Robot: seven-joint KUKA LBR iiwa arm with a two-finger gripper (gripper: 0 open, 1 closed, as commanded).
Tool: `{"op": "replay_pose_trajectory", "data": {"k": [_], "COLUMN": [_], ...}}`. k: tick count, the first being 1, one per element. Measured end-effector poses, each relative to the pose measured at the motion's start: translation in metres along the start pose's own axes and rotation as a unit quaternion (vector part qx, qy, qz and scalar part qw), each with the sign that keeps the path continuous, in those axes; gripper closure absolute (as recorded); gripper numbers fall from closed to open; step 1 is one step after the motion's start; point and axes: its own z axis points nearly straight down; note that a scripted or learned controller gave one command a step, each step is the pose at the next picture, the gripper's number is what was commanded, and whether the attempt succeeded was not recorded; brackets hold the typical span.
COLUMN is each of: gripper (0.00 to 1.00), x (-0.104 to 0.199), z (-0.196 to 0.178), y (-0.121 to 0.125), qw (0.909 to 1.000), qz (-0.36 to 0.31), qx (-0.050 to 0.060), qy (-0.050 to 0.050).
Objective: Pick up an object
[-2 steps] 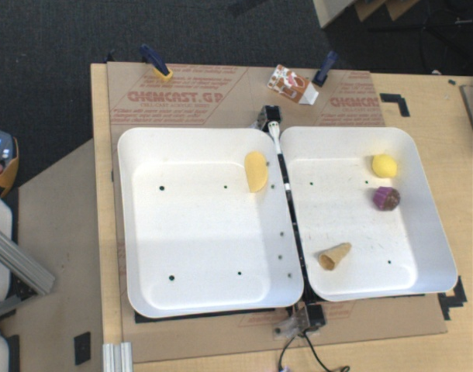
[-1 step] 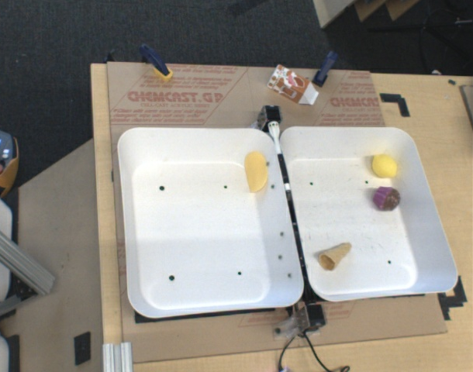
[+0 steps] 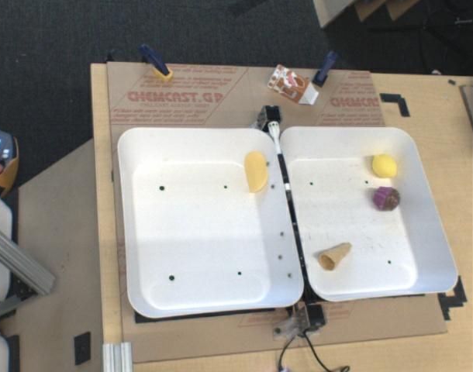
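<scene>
A long yellow object (image 3: 256, 171) lies in the left bin (image 3: 143, 231), close to its right wall near the back. In the right bin (image 3: 430, 239) a round yellow ball-like object (image 3: 384, 165) sits at the back right. Just in front of it lies a small purple object (image 3: 386, 198). A tan cone-shaped object (image 3: 334, 255) lies on its side toward the front of the right bin.
A small red-and-white packet (image 3: 291, 84) lies on the cardboard behind the bins. Blue clamps (image 3: 156, 62) (image 3: 325, 67) hold the board's back edge. A black divider strip (image 3: 287, 200) runs between the two bins.
</scene>
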Motion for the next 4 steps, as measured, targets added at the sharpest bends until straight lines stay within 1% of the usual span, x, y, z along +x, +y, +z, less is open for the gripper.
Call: {"op": "replay_pose_trajectory", "data": {"k": [4], "gripper": [1.00], "x": [0.0000], "z": [0.0000], "y": [0.0000], "qw": [1.0000], "qz": [0.000], "qx": [0.000], "qy": [0.000]}}
